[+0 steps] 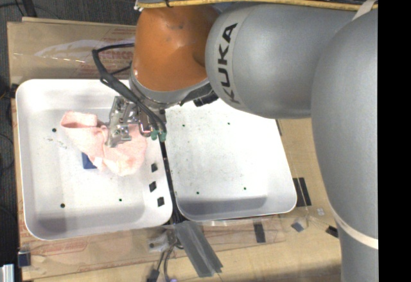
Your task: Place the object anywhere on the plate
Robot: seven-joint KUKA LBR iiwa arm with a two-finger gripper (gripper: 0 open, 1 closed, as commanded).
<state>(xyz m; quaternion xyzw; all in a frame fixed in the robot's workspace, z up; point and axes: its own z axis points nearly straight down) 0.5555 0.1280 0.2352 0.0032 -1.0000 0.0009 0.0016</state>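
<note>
A crumpled pink and white cloth (106,139) lies in the left white bin (38,165), with a small blue object (88,161) showing at its lower left edge. My gripper (120,130) hangs over the cloth's right part, its metal fingers pointing down onto the fabric. The fingers stand close together at the cloth, and fabric seems bunched right under them. The arm's orange band (168,43) and grey link cover the bins' back edge.
The right white bin (225,165) lies beside the left one, sharing a middle rim with black tape marks (154,178). Cardboard lines the bench around both bins. A grey bracket (199,248) sticks out at the front.
</note>
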